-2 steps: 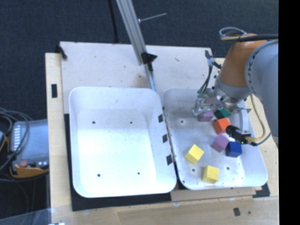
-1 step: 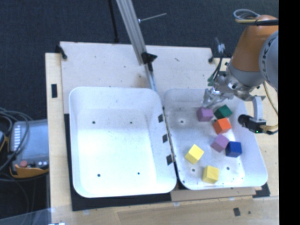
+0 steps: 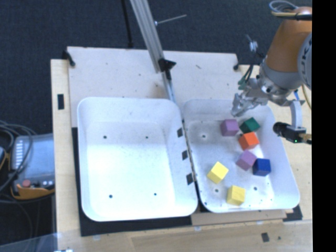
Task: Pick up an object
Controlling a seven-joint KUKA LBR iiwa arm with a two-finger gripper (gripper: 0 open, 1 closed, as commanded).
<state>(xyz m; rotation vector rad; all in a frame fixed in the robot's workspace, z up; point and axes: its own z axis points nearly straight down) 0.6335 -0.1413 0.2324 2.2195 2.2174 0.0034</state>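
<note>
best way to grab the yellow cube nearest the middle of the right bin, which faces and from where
Come straight down on the yellow wooden cube in the right white bin. It sits rotated like a diamond in the camera view, so turn the gripper to close on two opposite flat side faces, not the corners. It probably suits a top grasp, since there is open floor all round it, with the other yellow cube apart below.

a robotics lab - bench [image 3: 60,140], two white bins [image 3: 131,203], pendant [image 3: 34,164]

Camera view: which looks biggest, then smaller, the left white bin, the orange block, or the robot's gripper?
1. Left white bin, by far.
2. Gripper.
3. Orange block.
The gripper sits nearer the camera, so those two are unsure.
</note>
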